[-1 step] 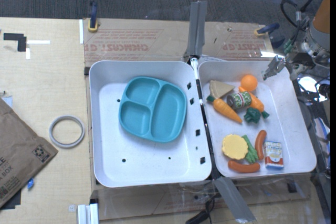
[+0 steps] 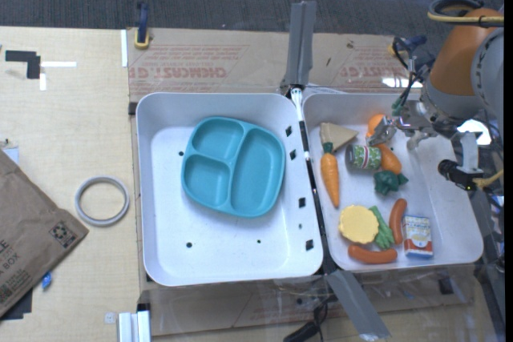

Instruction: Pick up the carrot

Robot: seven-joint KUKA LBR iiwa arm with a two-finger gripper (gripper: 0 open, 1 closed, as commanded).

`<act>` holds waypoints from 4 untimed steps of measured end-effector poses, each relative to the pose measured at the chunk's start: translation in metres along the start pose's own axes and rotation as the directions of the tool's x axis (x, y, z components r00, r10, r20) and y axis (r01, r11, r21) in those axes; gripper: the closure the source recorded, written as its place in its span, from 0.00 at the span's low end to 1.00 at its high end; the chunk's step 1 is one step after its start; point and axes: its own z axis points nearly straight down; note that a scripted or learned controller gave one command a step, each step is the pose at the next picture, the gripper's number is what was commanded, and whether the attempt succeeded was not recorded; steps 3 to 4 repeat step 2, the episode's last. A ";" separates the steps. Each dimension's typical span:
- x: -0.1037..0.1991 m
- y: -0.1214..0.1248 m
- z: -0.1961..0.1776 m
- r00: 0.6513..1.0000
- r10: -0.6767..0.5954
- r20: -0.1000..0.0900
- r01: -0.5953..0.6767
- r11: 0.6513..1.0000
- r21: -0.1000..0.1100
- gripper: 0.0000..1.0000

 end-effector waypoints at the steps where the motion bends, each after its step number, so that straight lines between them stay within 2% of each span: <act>1: 0.000 0.000 -0.005 1.000 -0.004 0.000 0.004 1.000 0.006 1.00; 2: 0.054 -0.024 -0.089 0.826 -0.563 -0.002 0.563 0.826 0.001 1.00; 4: 0.054 -0.024 -0.089 0.826 -0.563 -0.002 0.563 0.826 0.001 1.00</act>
